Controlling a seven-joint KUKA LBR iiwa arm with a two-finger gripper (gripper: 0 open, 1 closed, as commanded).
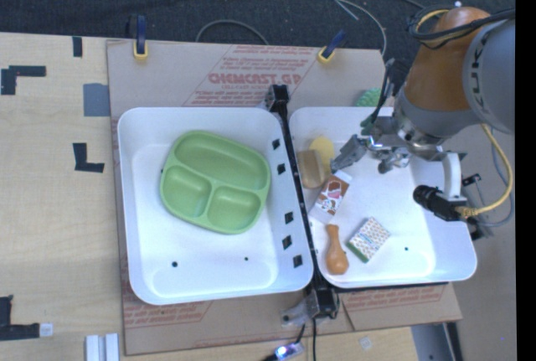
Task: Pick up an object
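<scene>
Orange toy point(334, 249) and small box point(368, 239) lie below the gripper point(362, 149), whose finger position seemingly cannot be told.

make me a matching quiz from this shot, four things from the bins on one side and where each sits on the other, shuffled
Things:
1. green divided plate
2. orange pear-shaped toy
3. small green patterned box
4. gripper

Places:
A. right bin, near its front edge, beside the divider
B. left bin, middle
C. above the right bin's back half
D. right bin, front half, just right of the orange toy

Pairs: 1-B, 2-A, 3-D, 4-C
</scene>
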